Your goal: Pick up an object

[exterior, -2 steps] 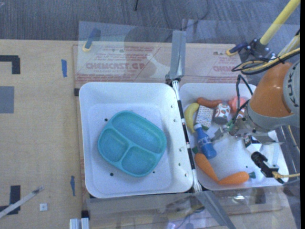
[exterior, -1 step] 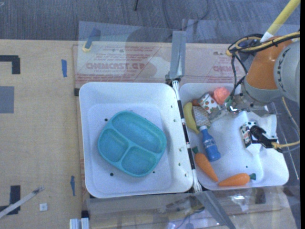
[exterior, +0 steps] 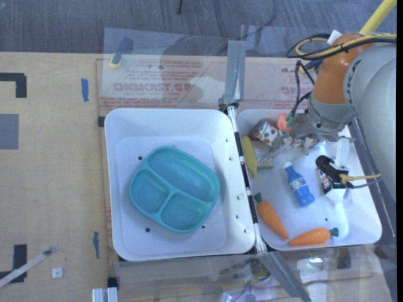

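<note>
I can't tell the finger state; the gripper sits low in the right bin, near its back wall, its tip lost in clutter. Just beside it on the left: a small patterned cup. In front: a blue bottle, free on all sides, my best target. Two carrots lie near the front. A teal divided plate sits in the left bin. I'd centre over the bottle, straddle its narrow width, then go straight down.

Divided plate in left bin
</note>
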